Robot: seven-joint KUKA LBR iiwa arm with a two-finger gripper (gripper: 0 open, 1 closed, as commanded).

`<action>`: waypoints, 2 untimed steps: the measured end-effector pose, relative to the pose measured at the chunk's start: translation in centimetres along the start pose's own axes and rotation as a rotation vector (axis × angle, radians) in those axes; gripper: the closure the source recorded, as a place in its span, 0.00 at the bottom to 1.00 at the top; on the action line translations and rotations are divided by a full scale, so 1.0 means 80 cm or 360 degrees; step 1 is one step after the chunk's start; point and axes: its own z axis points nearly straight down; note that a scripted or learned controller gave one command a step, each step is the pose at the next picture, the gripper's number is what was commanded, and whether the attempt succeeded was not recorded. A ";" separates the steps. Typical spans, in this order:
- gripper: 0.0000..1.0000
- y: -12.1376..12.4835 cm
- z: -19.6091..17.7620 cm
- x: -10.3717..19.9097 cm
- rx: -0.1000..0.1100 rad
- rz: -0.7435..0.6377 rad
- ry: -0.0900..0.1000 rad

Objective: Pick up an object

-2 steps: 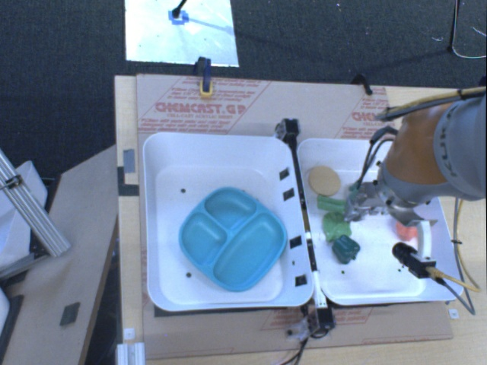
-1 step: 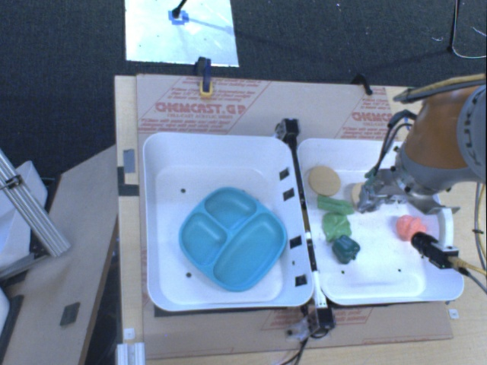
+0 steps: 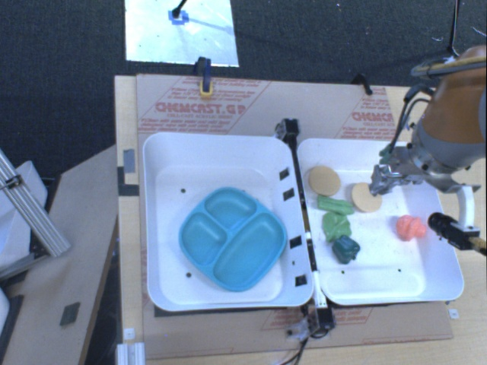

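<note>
My gripper point(image 3: 380, 185) hangs over the right bin point(image 3: 380, 284), just above the right edge of a small tan disc point(image 3: 365, 198). A larger tan disc point(image 3: 324, 180) lies to its left. Below the discs sit a green strip point(image 3: 335, 204), a green lump point(image 3: 335, 224) and a dark teal lump point(image 3: 346, 249). A pink lump point(image 3: 410, 227) lies at the right of the bin. I see nothing between the fingers.
The left bin point(image 3: 167, 204) holds a blue divided plate point(image 3: 232, 238). A black hinge strip point(image 3: 298, 204) runs between the two bins. The right bin's lower half is bare white floor.
</note>
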 end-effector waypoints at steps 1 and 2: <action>1.00 0.003 -0.067 0.000 0.0001 0.0000 0.0000; 1.00 0.008 -0.063 0.076 0.0010 -0.0009 0.0004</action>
